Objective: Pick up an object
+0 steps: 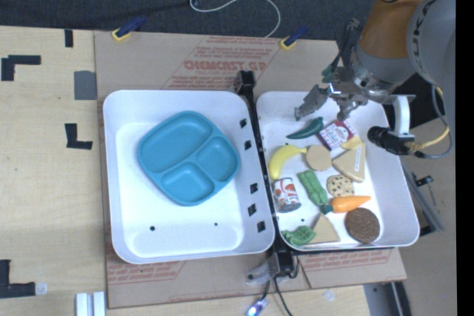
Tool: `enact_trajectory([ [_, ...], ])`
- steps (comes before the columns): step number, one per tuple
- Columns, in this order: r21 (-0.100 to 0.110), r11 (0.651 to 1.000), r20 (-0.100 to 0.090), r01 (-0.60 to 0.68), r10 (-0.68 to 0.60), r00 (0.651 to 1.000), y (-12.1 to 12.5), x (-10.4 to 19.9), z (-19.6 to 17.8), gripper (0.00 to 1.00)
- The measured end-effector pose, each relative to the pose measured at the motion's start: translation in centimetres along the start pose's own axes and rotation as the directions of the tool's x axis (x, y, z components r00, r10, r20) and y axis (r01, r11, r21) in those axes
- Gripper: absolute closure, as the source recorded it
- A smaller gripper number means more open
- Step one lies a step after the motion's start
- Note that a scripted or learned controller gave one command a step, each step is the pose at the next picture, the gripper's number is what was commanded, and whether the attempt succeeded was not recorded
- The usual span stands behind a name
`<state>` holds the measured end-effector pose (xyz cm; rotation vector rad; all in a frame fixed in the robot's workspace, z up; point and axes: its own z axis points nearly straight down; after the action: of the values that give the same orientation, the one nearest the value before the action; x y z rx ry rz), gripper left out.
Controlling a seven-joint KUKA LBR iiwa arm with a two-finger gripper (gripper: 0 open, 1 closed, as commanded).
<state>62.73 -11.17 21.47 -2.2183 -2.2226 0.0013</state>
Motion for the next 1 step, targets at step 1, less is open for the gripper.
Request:
enact_trajectory([
  [1,-0.018,1.0,-0.001,0.006,-0.006,1.0,-5.7,6.53,-20.02,0.0],
])
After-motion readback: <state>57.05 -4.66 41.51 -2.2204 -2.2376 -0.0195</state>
